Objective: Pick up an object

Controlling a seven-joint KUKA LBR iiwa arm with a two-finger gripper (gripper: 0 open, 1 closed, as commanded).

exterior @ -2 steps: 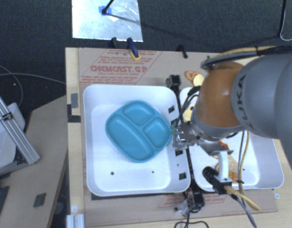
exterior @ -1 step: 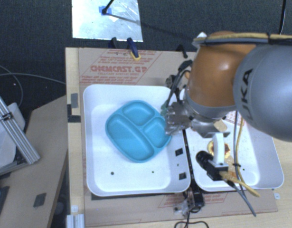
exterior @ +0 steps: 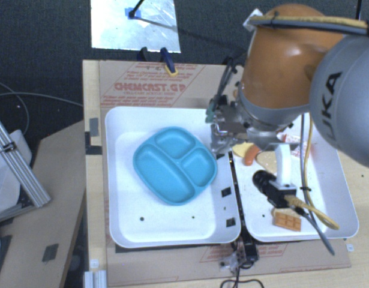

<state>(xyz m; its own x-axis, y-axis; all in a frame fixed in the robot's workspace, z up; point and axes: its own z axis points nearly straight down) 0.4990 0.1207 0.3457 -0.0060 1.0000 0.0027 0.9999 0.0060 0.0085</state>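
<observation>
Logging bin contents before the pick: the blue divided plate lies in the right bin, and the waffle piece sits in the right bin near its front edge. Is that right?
Not quite. The camera view shows the blue divided plate in the left bin, not the right. The rest holds: the waffle piece sits in the right bin near its front edge.

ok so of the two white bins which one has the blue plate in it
The left bin, the one farther from the arm's side. The blue divided plate lies in it; the right bin holds small items such as a waffle-like piece.
</observation>
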